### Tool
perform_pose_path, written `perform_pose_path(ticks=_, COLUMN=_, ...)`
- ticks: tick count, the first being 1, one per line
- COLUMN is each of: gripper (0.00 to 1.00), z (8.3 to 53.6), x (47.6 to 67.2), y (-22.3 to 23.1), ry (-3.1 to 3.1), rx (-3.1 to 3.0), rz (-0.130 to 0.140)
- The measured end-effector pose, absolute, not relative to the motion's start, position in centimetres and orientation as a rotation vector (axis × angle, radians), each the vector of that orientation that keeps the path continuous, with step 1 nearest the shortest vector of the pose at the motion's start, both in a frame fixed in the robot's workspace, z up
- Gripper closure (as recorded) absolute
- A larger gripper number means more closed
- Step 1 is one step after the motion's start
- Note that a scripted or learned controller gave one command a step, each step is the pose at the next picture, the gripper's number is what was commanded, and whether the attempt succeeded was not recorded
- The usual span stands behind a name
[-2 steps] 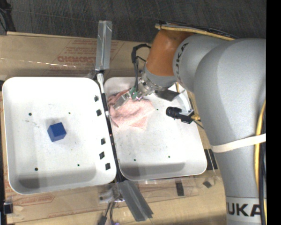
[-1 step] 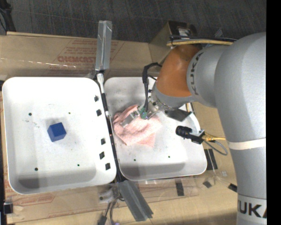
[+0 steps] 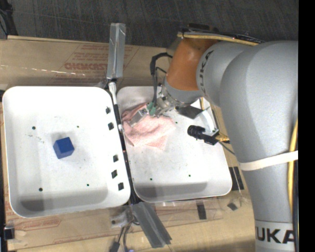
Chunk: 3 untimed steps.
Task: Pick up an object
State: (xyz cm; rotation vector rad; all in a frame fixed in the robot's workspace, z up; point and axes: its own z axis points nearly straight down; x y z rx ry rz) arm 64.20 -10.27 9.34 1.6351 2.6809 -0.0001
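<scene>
A left bin is seen on the bench, shallow and white, and a small blue cube is found lying on its floor, left of its middle and well apart from every wall. A row of dark clips is seen along the seam where this bin meets the right bin. A grey metal bar is seen standing off the far end of that seam, over brown cardboard that bears red print. In the right bin, a crumpled pink cloth is seen lying in the far left part, near the seam. The gripper is lowered onto the far edge of that cloth, with a small green part visible at its tip; whether the cloth is pinched or merely touched cannot be told from this view. To the right of the cloth, a short black cylinder is seen jutting from the arm's fittings over the bin floor. The grey arm with its orange band is seen reaching in over the right bin's far right corner
</scene>
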Motion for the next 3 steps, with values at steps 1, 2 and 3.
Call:
perform_pose_path(ticks=1, gripper=1.0, z=10.4, x=64.2, y=-10.3, ry=2.683, rx=1.631, rz=-0.001)
perform_pose_path(ticks=2, gripper=1.0, z=28.2, x=65.7, y=-7.2, ry=2.757, rx=1.504, rz=-0.001)
perform_pose_path(ticks=3, gripper=1.0, z=17.5, x=65.6, y=-9.8, ry=2.733, rx=1.555, rz=-0.004)
